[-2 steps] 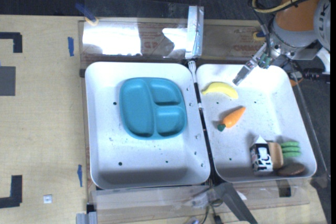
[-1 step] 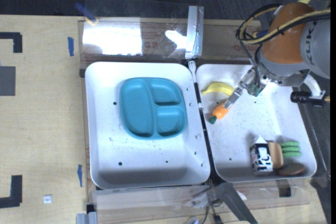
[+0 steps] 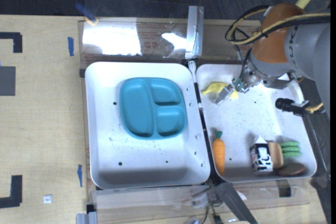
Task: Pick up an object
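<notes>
Now | claw (image 3: pixel 227 93) over banana (image 3: pixel 213 88), grip state unclear | banana long axis 3–9 o'clock | carrot (image 3: pixel 218 151) leaves point 12 o'clock

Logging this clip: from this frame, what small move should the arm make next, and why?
Probably a short descent to settle on the yellow banana-shaped toy. The end effector sits at its right end in the right white bin, but the view doesn't show the toy between the fingers, so a grasp isn't confirmed.

Wooden bench (image 3: pixel 37 128), two white bins (image 3: pixel 102 128) side by side
</notes>
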Motion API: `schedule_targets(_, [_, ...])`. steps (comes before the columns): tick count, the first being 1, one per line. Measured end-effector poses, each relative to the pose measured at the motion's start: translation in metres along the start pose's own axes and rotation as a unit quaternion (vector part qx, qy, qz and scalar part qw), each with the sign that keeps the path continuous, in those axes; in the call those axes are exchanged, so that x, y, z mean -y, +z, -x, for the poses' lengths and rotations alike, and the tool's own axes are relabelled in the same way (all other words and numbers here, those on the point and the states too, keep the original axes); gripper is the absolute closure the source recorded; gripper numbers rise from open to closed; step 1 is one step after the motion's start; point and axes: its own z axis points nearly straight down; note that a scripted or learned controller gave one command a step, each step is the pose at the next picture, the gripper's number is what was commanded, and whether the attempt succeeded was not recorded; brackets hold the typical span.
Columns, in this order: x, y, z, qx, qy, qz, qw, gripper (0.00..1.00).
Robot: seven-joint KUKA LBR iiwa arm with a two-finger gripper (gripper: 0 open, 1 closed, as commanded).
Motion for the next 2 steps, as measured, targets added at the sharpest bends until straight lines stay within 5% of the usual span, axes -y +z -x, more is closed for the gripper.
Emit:
schedule_targets(1, [-0.003,-0.014,0.002,0.004,-0.001,0.005,1.0,1.0])
schedule_targets(2, [-0.04,-0.106,-0.043,0.001,0.035,0.004,0.9994,1.0])
